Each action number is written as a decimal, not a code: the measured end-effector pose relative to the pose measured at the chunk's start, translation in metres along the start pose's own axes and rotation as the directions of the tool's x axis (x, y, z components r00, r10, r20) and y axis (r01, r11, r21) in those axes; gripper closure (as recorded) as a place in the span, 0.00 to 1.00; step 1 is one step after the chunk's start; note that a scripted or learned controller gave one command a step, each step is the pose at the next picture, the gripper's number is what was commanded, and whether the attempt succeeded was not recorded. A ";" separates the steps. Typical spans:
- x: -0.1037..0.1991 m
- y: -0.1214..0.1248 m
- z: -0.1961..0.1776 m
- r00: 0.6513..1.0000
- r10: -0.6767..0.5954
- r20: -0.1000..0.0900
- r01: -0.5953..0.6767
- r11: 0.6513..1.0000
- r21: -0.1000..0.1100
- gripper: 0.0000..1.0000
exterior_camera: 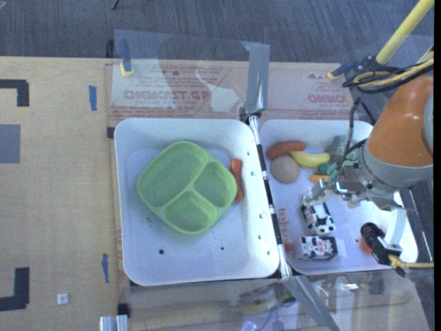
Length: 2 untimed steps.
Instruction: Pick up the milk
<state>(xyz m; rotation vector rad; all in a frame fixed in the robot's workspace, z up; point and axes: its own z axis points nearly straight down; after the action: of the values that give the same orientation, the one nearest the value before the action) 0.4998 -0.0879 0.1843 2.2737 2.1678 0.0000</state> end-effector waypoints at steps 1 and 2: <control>-0.027 -0.018 0.098 0.997 -0.075 0.001 0.075 0.997 -0.006 0.00; -0.027 -0.017 0.087 0.997 -0.073 0.001 0.073 0.997 -0.007 1.00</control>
<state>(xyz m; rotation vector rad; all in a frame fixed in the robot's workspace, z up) 0.4813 -0.1138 0.0969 2.1893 2.2453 0.0078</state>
